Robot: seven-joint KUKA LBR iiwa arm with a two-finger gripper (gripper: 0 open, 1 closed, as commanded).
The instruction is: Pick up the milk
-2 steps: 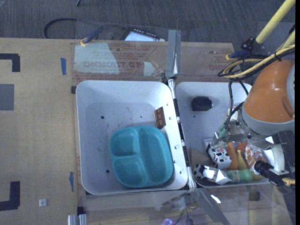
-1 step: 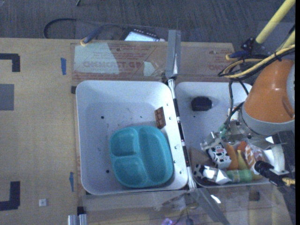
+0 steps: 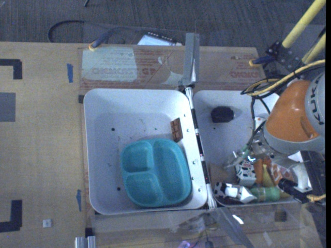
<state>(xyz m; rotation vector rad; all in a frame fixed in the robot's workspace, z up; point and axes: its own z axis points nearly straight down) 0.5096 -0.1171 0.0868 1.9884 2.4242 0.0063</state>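
Observation:
The milk (image 3: 227, 191) is a small carton with black-and-white cow patches, lying on its side at the front left corner of the right bin (image 3: 207, 133). My gripper (image 3: 242, 160) hangs low over the pile in that bin, a little behind and to the right of the milk. The grey wrist with its orange band (image 3: 292, 119) hides the bin's right side. A white-and-dark item (image 3: 246, 173) lies just under the gripper, between it and the milk.
A green bottle (image 3: 267, 194) and an orange item (image 3: 264, 172) crowd the right bin's front. A black lump (image 3: 222, 114) sits at its back. The left bin (image 3: 103, 112) holds a teal divided plate (image 3: 155, 172) and a small brown block (image 3: 176, 129).

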